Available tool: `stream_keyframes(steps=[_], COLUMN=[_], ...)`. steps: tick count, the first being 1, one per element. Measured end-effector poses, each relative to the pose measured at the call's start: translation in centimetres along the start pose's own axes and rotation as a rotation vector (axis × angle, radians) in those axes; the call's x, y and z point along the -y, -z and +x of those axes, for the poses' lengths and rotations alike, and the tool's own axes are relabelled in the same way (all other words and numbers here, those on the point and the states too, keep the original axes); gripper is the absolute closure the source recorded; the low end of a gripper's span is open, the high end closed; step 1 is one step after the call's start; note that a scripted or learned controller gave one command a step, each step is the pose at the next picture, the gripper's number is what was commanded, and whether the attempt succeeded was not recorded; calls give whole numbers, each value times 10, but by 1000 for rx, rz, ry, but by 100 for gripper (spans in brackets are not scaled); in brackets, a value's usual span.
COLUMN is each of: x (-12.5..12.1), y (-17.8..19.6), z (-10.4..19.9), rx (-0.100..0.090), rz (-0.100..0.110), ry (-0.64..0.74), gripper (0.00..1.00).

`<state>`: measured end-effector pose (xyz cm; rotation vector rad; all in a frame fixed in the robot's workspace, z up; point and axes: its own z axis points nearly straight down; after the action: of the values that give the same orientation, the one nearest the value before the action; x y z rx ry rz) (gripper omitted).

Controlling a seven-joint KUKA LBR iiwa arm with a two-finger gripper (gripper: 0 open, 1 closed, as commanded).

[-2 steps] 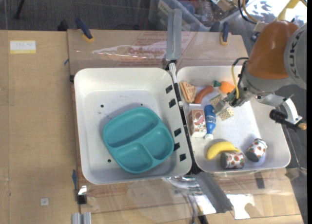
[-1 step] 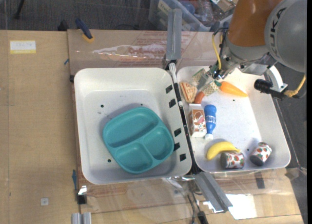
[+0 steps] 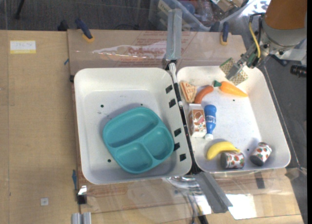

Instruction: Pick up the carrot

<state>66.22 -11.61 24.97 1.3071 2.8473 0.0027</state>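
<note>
Bins on desk [image 3: 34, 121]: left bin [image 3: 85, 121] holds teal tray [image 3: 138, 140]; right bin [image 3: 270, 116] holds carrot [image 3: 232, 88] (among toy foods); hand [image 3: 234, 72] just above carrot, grip state indiscernible.

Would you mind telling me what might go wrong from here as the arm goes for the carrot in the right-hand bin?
1. The carrot lies near the right bin's far wall, so the gripper has little room there and may knock the rim.
2. The hot dog lies against the carrot's green end, with the pizza slice just beyond, so a grasp towards that end may catch or push them.
3. The carrot tapers and looks smooth, so it may slip out.
</note>
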Motion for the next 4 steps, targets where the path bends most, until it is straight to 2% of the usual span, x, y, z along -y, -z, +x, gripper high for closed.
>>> stream_keyframes(steps=[1,2,3,4], x=[-11,-9,-36,-7], y=[-31,62,-15,-62], z=[71,33,70,83], rx=[-6,3,-4,-4], rz=[0,-4,-4,-5], ry=[683,985,1231,1562], gripper=[100,100,100,100])
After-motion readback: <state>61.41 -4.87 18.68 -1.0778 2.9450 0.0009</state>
